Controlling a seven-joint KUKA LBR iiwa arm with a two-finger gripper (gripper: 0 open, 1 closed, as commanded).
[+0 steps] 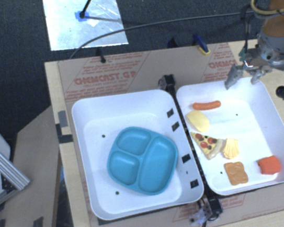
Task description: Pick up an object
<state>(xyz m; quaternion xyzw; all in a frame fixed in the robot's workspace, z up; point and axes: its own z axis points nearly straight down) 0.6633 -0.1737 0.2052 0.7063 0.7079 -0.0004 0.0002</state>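
The gripper (243, 76) hangs with its two fingers spread apart and nothing between them, above the far right corner of the right-hand shallow white bin (280, 116). In that bin lie a thin orange-red sausage (206, 106), a pale yellow rounded piece (199, 122), a pizza slice (208, 143), a toast slice (236, 173) and an orange block (269, 165). Left of that bin, the other white bin (91, 144) carries a blue three-compartment plate (142, 160).

Arm (276, 21) at right, fingers (232, 77) spread, nothing btwn.

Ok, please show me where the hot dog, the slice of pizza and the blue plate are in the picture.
hot dog (207, 105): camera view, middle of the sausage.
slice of pizza (208, 143): camera view, centre of the topped surface.
blue plate (142, 159): camera view, ridge between its compartments.
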